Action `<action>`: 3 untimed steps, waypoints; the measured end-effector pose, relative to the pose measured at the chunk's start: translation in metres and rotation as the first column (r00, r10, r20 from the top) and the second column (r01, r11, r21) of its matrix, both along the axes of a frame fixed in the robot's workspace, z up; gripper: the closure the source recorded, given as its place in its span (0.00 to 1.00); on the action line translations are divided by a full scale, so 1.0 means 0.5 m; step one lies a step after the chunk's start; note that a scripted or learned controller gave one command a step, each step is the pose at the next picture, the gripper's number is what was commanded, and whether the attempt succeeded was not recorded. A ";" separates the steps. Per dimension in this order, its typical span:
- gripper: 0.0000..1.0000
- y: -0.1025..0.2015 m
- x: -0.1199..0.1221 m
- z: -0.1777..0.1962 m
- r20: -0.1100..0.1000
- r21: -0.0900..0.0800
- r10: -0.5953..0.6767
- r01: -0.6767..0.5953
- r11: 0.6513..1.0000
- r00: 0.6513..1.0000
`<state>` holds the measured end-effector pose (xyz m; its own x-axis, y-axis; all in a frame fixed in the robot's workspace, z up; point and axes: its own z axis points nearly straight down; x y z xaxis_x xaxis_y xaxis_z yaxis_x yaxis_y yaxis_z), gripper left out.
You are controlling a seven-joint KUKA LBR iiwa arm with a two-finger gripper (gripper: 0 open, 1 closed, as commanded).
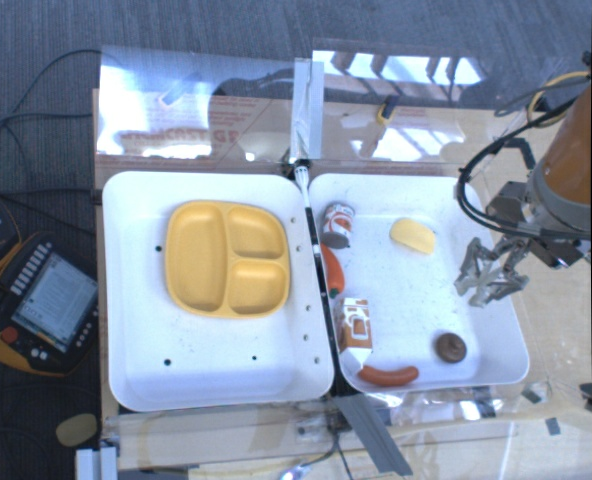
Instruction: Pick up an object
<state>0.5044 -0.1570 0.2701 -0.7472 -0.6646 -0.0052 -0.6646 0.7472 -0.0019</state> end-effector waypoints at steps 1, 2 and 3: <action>1.00 0.001 0.002 0.018 0.002 0.001 -0.002 0.002 1.000 1.000; 1.00 0.086 0.007 -0.096 -0.004 -0.001 0.162 -0.162 0.987 0.987; 1.00 0.123 -0.026 -0.144 -0.005 0.000 0.469 -0.469 0.883 0.883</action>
